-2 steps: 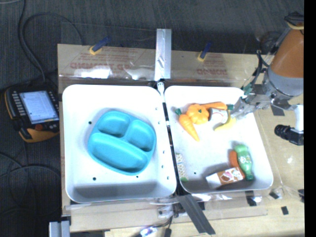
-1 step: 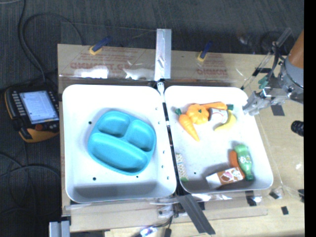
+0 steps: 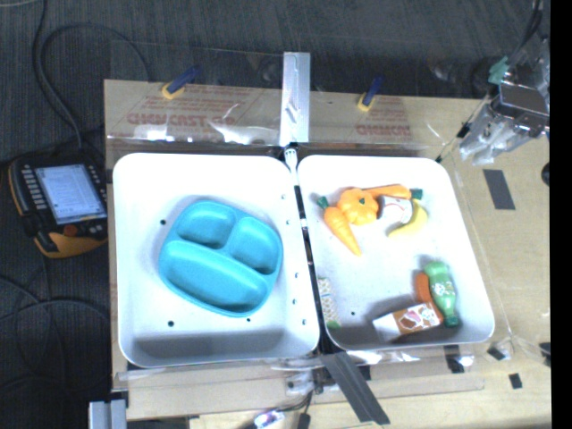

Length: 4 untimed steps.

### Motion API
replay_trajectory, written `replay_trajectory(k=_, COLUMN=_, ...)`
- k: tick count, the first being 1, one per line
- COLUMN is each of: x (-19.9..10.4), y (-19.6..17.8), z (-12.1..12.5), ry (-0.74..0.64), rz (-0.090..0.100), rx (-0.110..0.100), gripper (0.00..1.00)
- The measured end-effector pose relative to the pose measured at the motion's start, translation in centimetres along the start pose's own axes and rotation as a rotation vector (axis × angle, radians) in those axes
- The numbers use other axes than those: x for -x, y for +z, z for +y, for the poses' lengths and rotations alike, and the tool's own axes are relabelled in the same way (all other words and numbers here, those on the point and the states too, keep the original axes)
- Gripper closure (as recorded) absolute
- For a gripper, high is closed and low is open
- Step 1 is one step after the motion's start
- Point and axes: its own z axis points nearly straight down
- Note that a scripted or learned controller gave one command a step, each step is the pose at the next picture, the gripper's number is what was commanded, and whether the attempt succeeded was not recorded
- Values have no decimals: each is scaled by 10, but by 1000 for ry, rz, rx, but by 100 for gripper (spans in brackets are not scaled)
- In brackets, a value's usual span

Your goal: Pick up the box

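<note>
**Box at rest in right bin; gripper off at bench corner**

One box (image 3: 408,319) lies flat on the floor of the right bin (image 3: 465,239), in the near corner furthest from the left bin (image 3: 125,239). Its long axis runs roughly left to right across the view, tilted slightly, the right end a little further from the camera. That right end touches or sits just under a green bottle (image 3: 441,291), which lies beside an orange item (image 3: 423,286); the two are side by side, pointing away from the camera.

The gripper (image 3: 500,119) stands well apart from the box, over the bare bench (image 3: 527,266) beyond the right bin's far right corner. Nothing is seen between its fingers; their spacing cannot be made out.

Further contents of the right bin, far side: one orange carrot-like toy (image 3: 347,217), one banana (image 3: 407,222) just beside it, and a small brown-and-white piece between them, not identifiable.

Left bin: one blue tray (image 3: 221,256) with three compartments, set at a slant.

Off the bench, left: one handheld pendant (image 3: 58,199) on the floor.
</note>
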Motion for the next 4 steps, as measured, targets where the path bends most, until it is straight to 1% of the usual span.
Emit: replay_trajectory(k=4, x=1, y=-31, z=5, ry=0, rz=-20, rx=-12, gripper=100)
